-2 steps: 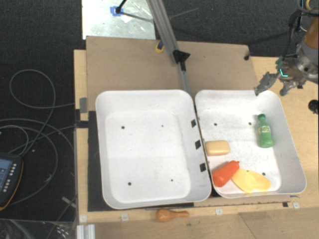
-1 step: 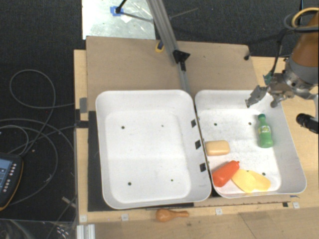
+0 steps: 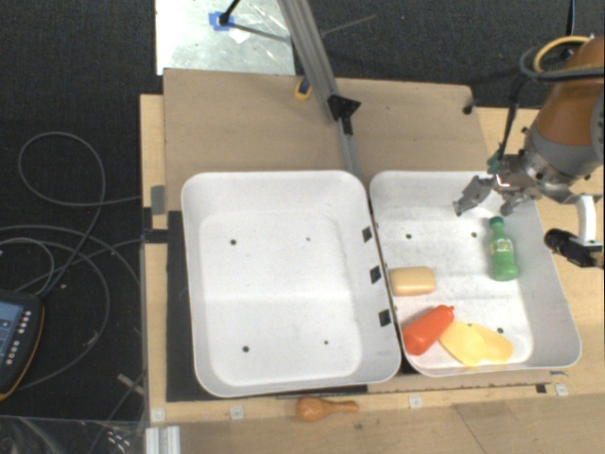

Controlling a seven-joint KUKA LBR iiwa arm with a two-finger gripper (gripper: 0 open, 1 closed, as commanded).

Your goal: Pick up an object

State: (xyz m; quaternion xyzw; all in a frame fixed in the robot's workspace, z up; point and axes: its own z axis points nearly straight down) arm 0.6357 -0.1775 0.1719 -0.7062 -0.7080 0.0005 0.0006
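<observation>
Camera view places the gripper [image 3: 489, 197] above the far right part of the right bin [image 3: 567, 348], with the grey arm [image 3: 567, 121] entering from the right. Two fingers are seen spread apart, one toward the left and one nearer the wrist, and nothing is seen between them; the gripper is judged to be open and unloaded.

Four candidate objects lie in the right bin. A green bottle [image 3: 502, 249] with a white cap lies just beside the gripper, toward the near side. A tan block [image 3: 413, 281] rests against the bin's left wall. A red object [image 3: 427, 328] and a yellow object [image 3: 477, 343] lie touching each other near the front edge. The left bin [image 3: 198, 348] is shown beside it, and an orange-brown item [image 3: 326, 408] lies on the bench outside both bins.

The green bottle is judged to be the closest target. For a sound grasp, the fingers should be centred over the bottle's body, aligned across its narrow width rather than along its length, and lowered fully before closure. A rounded body is likely to roll or slip if it is caught off centre, so the lift should be started only once the grip is confirmed.

A pale label is visible on the bottle, but no writing or brand can be read at this resolution.
</observation>
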